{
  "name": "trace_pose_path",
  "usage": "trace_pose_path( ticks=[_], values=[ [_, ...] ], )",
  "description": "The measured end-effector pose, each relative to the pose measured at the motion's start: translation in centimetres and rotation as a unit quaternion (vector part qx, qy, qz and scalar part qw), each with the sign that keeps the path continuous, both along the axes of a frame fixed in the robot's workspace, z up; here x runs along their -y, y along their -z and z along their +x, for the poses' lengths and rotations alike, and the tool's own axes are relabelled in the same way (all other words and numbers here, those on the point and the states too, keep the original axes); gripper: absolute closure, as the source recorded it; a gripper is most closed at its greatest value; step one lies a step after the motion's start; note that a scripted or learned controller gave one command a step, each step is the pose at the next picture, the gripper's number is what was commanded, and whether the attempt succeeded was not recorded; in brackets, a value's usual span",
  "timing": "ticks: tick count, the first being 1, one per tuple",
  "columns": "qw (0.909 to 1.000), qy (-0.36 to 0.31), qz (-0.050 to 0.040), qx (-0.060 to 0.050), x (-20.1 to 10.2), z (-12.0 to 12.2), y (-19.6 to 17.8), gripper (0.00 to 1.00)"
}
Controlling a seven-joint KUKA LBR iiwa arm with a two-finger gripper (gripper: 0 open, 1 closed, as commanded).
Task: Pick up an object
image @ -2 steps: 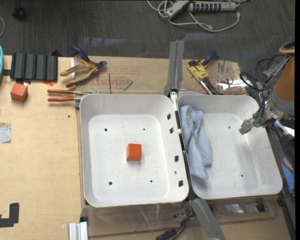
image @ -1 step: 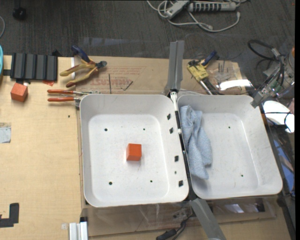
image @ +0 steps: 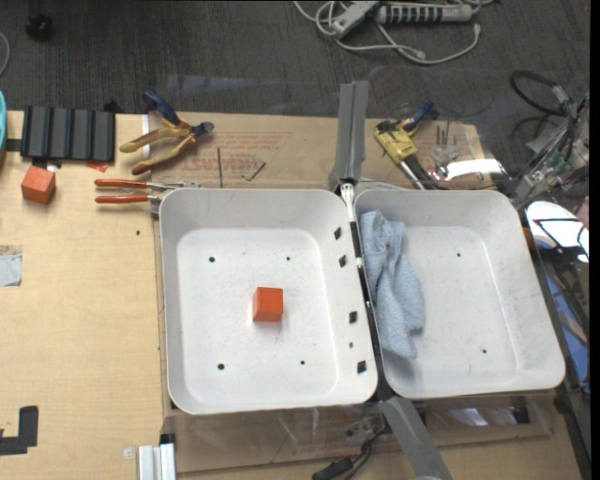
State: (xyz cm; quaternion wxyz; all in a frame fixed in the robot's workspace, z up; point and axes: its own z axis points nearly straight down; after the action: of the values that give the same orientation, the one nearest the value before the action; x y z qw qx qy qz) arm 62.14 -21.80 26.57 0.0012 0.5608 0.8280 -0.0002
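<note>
Orange cube (image: 268, 305) sits near the middle of the left bin (image: 187, 309), a little toward the near side, resting flat on the white floor and apart from every wall. In the right bin (image: 506, 309) a light blue cloth (image: 394, 286) lies crumpled along the left wall, running from near to far. Farther back on the worktop (image: 75, 309), red-handled pliers (image: 131, 192) lie just beside the left bin's far-left corner, with a yellow-handled clamp (image: 164, 139) beyond them. A second orange block (image: 38, 184) rests at the far left, near a black ribbed block (image: 67, 133). Another yellow clamp (image: 401, 145) lies beyond the right bin. A white power strip (image: 422, 13) lies on the floor farthest away.
</note>
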Motion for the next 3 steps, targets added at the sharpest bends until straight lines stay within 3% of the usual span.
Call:
trace_pose_path(
  ticks=[3],
  values=[
    [1.0000, -0.002, -0.0012, 0.000, 0.1, 0.3, -2.2, 1.00]
  ],
)
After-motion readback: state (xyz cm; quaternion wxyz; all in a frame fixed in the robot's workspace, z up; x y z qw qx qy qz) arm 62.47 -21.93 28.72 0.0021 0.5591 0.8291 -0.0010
